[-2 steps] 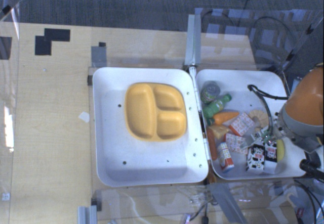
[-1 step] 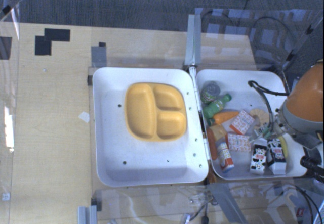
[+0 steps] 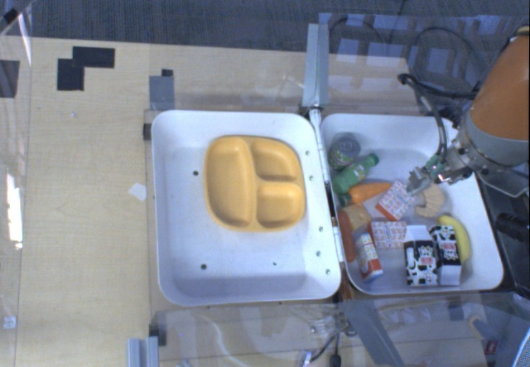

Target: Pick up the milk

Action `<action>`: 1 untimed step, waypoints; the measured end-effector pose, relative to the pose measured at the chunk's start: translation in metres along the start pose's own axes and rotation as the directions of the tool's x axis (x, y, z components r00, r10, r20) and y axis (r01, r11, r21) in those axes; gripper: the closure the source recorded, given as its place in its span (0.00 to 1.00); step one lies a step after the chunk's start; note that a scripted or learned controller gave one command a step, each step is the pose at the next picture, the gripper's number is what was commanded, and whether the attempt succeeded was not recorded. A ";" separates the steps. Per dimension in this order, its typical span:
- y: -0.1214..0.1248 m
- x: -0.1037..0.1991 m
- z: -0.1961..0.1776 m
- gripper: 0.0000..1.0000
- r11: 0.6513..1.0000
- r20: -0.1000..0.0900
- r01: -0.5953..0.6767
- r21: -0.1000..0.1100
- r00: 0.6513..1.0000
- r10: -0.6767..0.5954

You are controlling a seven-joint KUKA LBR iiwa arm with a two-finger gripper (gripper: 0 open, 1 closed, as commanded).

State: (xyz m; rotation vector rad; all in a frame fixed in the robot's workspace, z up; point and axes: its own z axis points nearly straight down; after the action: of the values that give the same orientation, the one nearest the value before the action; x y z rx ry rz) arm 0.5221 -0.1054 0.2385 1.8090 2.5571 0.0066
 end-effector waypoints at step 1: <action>0.000 0.000 0.000 0.00 1.000 0.000 0.001 0.001 1.000 -0.001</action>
State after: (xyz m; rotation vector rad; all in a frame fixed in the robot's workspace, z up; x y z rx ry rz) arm 0.5220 -0.1056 0.2384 1.8083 2.5580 0.0058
